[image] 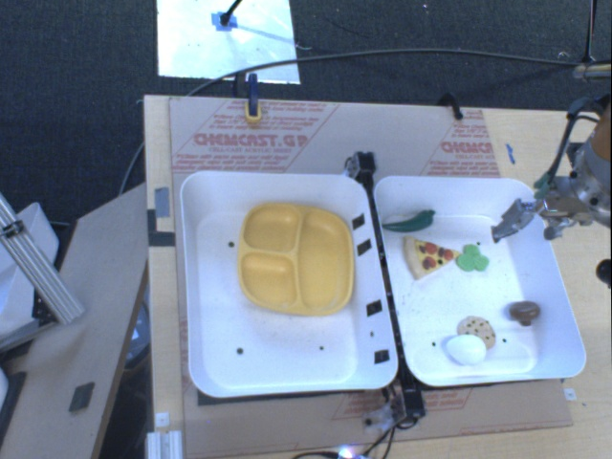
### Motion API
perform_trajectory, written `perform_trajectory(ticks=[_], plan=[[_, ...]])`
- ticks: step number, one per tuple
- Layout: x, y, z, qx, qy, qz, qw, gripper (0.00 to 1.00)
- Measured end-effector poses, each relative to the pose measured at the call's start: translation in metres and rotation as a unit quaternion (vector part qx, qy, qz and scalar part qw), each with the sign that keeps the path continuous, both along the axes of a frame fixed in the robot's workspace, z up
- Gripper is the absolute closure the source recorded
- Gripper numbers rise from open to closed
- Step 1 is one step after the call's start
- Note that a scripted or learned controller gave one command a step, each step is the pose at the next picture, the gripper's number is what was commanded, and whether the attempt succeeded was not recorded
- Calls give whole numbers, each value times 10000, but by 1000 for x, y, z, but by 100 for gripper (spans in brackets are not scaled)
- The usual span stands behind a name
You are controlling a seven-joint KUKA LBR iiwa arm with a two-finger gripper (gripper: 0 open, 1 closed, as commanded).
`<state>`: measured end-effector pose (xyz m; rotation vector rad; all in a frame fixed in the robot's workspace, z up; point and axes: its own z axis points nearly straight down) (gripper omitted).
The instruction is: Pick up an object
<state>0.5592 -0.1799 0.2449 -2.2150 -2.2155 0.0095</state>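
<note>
The tool [509,222] hung over the right bin's [555,285] far right edge, its grip state impossible to tell; the pizza slice [428,255] lay loose near that bin's far left corner, reachable

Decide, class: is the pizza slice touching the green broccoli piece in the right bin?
Cannot tell. In the camera view the pizza slice and the green broccoli piece lie edge to edge, but no plain gap or contact shows.

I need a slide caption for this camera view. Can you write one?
Gripper poised above right bin of toy food: pizza slice, cookie, egg; yellow tray in left bin.
</note>
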Motion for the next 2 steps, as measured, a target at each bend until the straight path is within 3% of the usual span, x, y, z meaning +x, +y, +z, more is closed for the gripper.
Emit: perform_trajectory(ticks=[1,2], plan=[[2,1,7,-12,-59,17,10000,0],[0,6,-54,-5,-42,7,10000,0]])
